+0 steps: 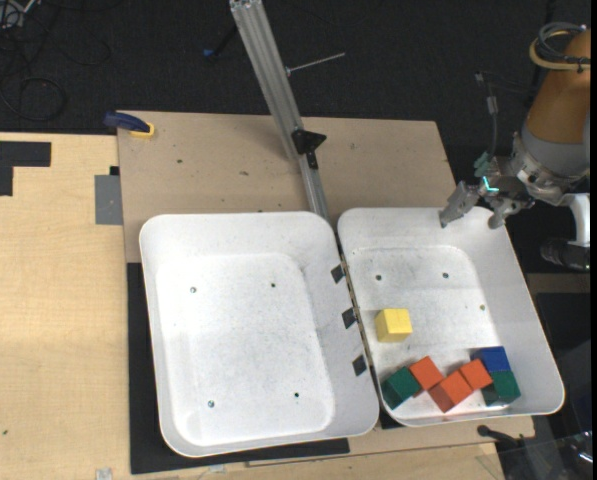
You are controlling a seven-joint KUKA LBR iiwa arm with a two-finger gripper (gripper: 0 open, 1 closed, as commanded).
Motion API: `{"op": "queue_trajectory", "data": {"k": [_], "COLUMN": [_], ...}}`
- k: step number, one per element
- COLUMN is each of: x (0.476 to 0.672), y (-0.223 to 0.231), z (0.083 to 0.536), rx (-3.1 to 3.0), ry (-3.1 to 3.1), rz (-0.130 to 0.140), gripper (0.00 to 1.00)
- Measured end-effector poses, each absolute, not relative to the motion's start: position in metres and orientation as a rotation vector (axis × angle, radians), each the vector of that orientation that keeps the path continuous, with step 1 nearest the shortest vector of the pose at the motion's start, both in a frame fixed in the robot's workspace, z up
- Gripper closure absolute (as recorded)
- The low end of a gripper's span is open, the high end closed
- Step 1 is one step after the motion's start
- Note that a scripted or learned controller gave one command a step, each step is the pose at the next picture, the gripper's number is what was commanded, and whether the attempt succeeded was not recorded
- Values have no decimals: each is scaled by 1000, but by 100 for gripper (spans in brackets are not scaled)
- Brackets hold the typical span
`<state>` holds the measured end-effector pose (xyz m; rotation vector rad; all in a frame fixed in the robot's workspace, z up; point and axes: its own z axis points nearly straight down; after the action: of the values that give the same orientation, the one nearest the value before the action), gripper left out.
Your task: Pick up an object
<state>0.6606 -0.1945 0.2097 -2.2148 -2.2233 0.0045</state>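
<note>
The yellow cube [394, 324] sits alone mid-bin in the right bin [433, 230]; at its five o'clock cluster orange, green and blue blocks [454, 378], matte and hard-edged. At one o'clock the gripper [475, 206] hangs over the bin's far rim, fingers spread, holding nothing. Nothing is picked yet; descent, grip and lift all remain.

Both white bins [240, 236] look like smooth, faintly speckled plastic; the surface [48, 298] is pale matt wood; the slanted rail [274, 86] is ribbed grey metal.
</note>
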Motion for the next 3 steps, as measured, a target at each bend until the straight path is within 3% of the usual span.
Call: {"op": "queue_trajectory", "data": {"k": [2,3], "x": [663,663], "y": [-182,-180], "z": [115,89], "rx": [-2208,-2208], "ry": [-2225,-2229], "rz": [7,6], "gripper": [0,0]}}
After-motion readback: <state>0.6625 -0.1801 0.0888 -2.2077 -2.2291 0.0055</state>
